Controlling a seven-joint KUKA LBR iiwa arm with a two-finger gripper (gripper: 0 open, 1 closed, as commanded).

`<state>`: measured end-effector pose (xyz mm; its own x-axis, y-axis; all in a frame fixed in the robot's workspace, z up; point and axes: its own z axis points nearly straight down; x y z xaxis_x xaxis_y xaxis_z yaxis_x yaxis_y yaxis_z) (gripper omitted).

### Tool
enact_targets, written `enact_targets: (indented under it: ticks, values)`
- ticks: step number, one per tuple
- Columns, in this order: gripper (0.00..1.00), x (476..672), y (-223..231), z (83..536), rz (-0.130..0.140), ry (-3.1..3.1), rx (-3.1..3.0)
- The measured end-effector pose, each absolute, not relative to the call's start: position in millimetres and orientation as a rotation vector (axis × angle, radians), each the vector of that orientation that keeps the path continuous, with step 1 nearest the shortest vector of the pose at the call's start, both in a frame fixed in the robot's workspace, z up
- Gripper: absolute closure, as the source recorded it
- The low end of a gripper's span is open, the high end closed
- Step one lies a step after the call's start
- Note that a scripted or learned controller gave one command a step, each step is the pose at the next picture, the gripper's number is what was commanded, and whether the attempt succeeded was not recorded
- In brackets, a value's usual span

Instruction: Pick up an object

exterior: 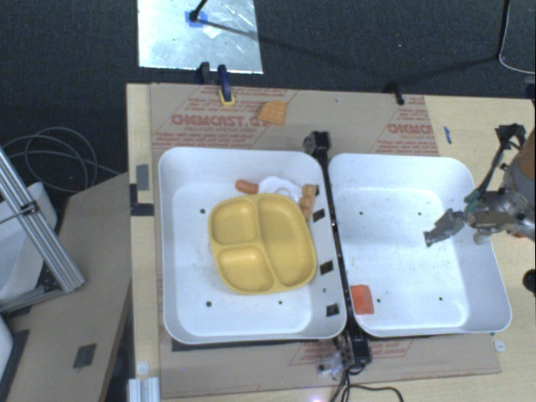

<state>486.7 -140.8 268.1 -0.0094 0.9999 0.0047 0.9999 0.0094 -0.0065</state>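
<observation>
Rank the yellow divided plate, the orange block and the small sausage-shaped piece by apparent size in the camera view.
1. yellow divided plate
2. orange block
3. small sausage-shaped piece, close enough to the block that this order is unsure.

Two white bins, arm at the right

Left bin (180, 224) holds a yellow divided tray (261, 243) (an orange sausage-like piece (247, 187) just above it); right bin (469, 182) has an orange block (362, 299) lower left, gripper (444, 229) above its right part.

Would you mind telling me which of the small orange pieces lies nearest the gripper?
The orange block in the right bin's near-left corner; the other orange pieces lie in the left bin, farther from the gripper.
</observation>
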Motion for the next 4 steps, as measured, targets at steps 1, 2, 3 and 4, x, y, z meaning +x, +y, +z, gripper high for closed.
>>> enact_targets:
  ticks: [1,2,3,4]
  values:
    - [0.0,515.4,-18.8,244.8,-0.005,-2.238,-2.203]
    - [0.0,516.7,-75.4,318.9,-0.007,-2.225,-2.23]
    - [0.0,485.1,-19.8,250.9,0.003,-2.226,-2.208]
    - [0.0,487.0,-91.1,313.0,-0.005,-2.223,-2.231]
